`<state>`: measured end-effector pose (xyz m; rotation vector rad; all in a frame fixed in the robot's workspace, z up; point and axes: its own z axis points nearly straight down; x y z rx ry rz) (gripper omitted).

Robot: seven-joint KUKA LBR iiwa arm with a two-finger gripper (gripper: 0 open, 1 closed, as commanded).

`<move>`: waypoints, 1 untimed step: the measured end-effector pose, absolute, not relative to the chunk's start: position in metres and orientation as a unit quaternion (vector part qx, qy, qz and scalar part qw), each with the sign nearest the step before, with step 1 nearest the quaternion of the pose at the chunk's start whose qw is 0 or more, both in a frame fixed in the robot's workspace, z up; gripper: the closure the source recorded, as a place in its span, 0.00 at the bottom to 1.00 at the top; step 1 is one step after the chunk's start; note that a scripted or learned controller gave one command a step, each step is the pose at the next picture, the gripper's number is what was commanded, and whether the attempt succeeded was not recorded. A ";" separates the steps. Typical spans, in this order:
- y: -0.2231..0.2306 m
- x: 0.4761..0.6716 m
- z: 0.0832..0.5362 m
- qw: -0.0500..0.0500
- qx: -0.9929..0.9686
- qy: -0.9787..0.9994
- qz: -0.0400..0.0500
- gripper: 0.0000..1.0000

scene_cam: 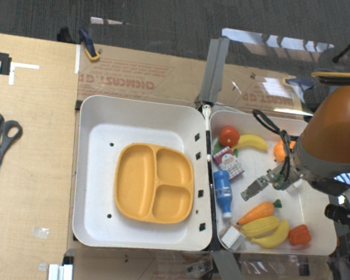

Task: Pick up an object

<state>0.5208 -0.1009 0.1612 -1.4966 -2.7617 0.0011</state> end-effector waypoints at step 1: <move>-0.137 0.478 0.092 0.000 -0.527 -0.850 0.000 0.00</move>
